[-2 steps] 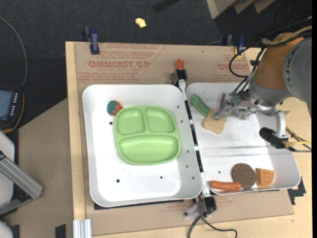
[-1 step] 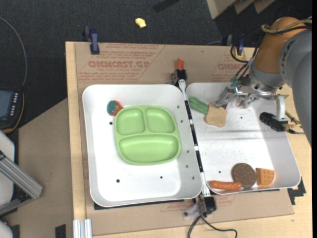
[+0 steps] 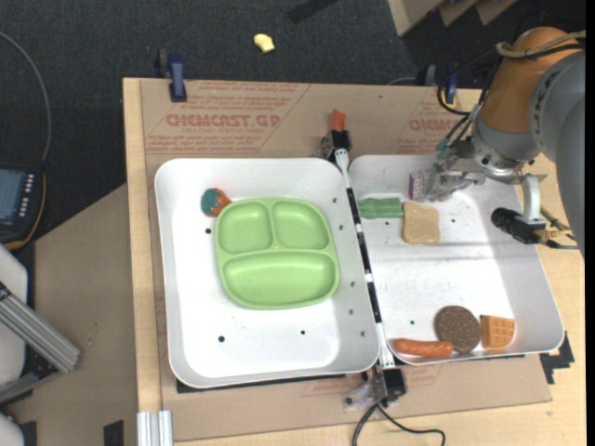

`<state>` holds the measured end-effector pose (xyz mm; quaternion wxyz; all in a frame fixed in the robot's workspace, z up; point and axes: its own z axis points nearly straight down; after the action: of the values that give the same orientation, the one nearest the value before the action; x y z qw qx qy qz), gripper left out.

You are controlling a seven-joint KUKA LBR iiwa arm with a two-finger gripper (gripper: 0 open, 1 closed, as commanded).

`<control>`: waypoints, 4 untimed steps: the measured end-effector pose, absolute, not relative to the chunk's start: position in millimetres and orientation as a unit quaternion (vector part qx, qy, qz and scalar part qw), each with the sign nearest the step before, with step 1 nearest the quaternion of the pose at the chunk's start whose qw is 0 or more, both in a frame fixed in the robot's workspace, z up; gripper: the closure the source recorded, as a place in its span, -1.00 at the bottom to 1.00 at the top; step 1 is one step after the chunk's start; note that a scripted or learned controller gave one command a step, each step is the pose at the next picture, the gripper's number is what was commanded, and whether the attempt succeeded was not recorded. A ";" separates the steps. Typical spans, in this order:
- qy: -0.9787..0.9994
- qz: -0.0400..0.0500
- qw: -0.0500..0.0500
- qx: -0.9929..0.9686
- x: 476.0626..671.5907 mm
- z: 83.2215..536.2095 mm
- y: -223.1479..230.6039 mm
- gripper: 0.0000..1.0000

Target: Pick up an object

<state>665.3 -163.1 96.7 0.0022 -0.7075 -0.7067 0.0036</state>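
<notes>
My claw point(image 3: 429, 184) sits low at about 1 o'clock in the right shallow white bin point(image 3: 521, 277), near its back wall. I cannot tell if it is released or clenched; nothing visibly sits in it, so I judge no pick is done yet. Closest candidates: the tan square bread slice toy point(image 3: 420, 223) just beside it toward 6 o'clock, and the flat green strip point(image 3: 379, 208) at 8 o'clock from the claw. Further off, at the bin's 6 o'clock edge: brown round cookie point(image 3: 456, 327), orange waffle square point(image 3: 497, 332), orange-red sausage point(image 3: 424, 348). Left white bin point(image 3: 186, 323) holds the green three-compartment plastic plate point(image 3: 275, 252) and a small red-and-teal round toy point(image 3: 215, 202) at its 10 o'clock. Grasp and lift remain.
</notes>
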 end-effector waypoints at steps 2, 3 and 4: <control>-0.706 0.000 0.000 -0.709 585.4 128.8 -178.5 1.00; -0.708 -0.002 -0.003 -0.706 596.4 159.4 -142.6 1.00; -0.707 0.000 0.000 -0.707 560.0 190.4 -150.3 1.00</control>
<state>560.0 -150.3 190.4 0.0002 -0.7075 -0.7067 0.0000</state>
